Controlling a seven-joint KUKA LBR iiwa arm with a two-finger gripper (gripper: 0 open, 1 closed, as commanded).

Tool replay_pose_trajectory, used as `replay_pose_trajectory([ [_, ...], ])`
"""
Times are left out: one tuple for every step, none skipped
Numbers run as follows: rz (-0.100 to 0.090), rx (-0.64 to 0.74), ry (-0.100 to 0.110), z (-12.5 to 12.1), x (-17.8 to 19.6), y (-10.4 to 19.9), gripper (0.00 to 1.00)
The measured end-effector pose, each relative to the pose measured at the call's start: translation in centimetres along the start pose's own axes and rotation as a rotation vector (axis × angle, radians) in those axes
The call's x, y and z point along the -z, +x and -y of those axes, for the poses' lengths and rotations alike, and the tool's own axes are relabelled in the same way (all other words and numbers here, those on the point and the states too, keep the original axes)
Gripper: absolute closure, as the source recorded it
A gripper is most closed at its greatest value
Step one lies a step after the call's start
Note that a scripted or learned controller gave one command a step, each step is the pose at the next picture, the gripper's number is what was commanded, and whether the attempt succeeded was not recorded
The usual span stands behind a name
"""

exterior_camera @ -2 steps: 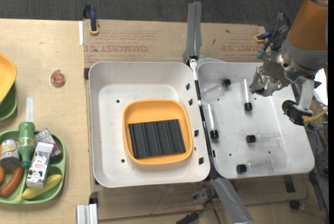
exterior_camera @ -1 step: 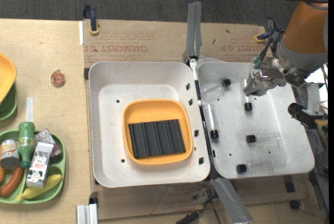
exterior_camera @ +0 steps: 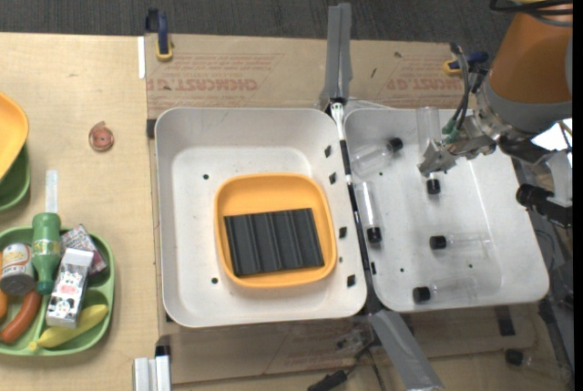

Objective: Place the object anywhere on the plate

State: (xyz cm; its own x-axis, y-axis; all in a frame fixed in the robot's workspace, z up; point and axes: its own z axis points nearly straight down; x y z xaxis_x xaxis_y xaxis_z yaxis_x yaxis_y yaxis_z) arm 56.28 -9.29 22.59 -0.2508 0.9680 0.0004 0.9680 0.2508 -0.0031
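Item: orange plate (exterior_camera: 273, 185), set in the middle of the left bin (exterior_camera: 182, 198), carrying a dark ribbed slab (exterior_camera: 273, 241) that lay flat and wholly inside its rim. Item: right bin (exterior_camera: 515, 275), holding several clear pieces with black caps (exterior_camera: 438, 242), scattered well apart. Item: gripper (exterior_camera: 435, 163), low over the upper part of the right bin, among the clear pieces and well apart from the plate; arm (exterior_camera: 533, 52) reaching in from the right. Step, as judged: if the slab was the object, it already sat on the plate and the placing looked done; if a clear piece was meant, this was the pick, and the next move called for a firm hold on one piece, a lift over the wall between the bins, and a release above the plate. Hard to make out: whether the gripper was spread or closed could not be told, nor whether it carried anything; the clear pieces barely showed against the white floor; the arm was cut off at the right edge
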Motion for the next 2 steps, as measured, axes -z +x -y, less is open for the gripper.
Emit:
replay_pose_trajectory([
  [0.002,0.297,-0.003,-3.2,2.6,0.9,1.00],
  [0.001,0.381,-0.002,-2.3,-3.3,-0.6,1.00],
])
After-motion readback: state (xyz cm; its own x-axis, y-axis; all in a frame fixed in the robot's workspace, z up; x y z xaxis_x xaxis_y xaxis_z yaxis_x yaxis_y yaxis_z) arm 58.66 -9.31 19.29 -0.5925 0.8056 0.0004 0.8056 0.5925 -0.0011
